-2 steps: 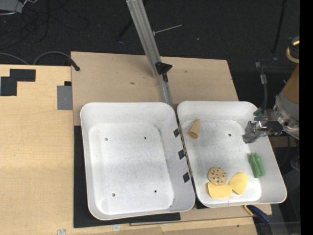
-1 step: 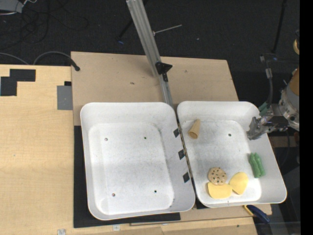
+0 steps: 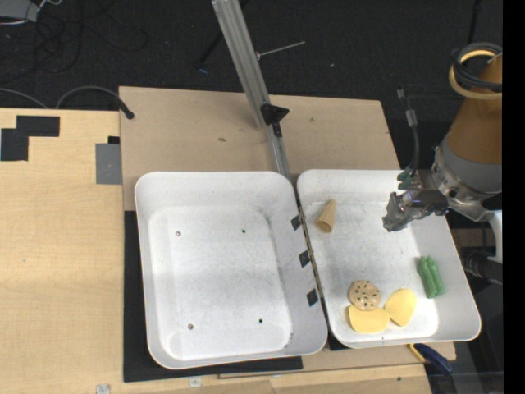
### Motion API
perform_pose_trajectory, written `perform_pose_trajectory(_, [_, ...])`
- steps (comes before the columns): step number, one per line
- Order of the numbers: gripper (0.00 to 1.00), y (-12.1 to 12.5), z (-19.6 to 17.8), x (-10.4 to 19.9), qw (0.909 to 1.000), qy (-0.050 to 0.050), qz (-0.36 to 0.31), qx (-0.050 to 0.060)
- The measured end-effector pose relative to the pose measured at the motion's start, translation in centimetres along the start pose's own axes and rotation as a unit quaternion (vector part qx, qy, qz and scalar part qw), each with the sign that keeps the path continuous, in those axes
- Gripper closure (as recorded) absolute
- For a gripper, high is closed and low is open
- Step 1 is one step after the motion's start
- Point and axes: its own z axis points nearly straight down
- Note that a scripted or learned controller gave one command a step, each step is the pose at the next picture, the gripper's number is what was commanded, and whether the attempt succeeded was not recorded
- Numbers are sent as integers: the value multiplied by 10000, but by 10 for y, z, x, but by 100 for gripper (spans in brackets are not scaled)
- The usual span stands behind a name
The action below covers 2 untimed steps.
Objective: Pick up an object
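My gripper hangs over the right bin, near its far right side, with nothing visibly held between its fingers. A tan cone-shaped piece lies at the bin's far left, well to the left of the gripper. A green oblong piece rests by the right wall, below the gripper. At the near end lie a round speckled cookie, a flat yellow piece and a rounded yellow piece, bunched together.
The left bin sits beside the right one, split from it by a ridge with black clips. A slanted aluminium bar rises behind the bins. The arm's grey and orange body stands at the right.
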Motion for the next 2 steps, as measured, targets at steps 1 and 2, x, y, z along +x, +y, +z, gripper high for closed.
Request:
perform_pose_trajectory(1, [100, -6, 18, 53, 10000, 0, 1, 4])
perform_pose_trajectory(2, [100, -10, 32, 97, 10000, -3, 4, 4])
